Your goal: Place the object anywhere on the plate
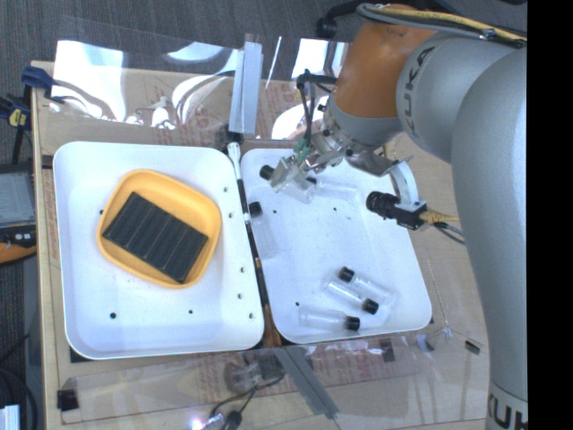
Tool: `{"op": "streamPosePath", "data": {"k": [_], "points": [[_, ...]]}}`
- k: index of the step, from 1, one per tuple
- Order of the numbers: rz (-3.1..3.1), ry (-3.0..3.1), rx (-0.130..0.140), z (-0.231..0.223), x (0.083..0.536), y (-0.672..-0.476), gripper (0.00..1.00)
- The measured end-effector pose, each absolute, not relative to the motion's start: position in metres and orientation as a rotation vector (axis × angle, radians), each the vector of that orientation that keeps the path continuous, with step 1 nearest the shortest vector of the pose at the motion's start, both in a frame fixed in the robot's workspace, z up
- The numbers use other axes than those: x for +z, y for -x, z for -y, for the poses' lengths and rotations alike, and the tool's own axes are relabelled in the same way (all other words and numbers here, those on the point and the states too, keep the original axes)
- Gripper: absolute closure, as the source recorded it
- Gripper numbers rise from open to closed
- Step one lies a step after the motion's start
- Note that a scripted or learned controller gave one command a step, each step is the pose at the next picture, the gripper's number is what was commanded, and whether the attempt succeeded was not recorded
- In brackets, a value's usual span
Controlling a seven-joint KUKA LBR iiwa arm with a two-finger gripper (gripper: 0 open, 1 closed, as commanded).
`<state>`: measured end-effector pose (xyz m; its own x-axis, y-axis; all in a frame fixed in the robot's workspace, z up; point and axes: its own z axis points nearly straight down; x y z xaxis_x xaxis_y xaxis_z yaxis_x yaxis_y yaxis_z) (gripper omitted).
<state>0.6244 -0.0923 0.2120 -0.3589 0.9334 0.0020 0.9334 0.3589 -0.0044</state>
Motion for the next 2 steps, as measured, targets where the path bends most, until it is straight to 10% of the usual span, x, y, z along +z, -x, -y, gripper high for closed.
{"op": "streamPosePath", "data": {"k": [1,2], "points": [[2.664,1.66,0.003,0.0004,0.1914,-0.6225,1.0],[2.663,1.662,0.003,0.0011,0.1916,-0.6225,0.0]]}}
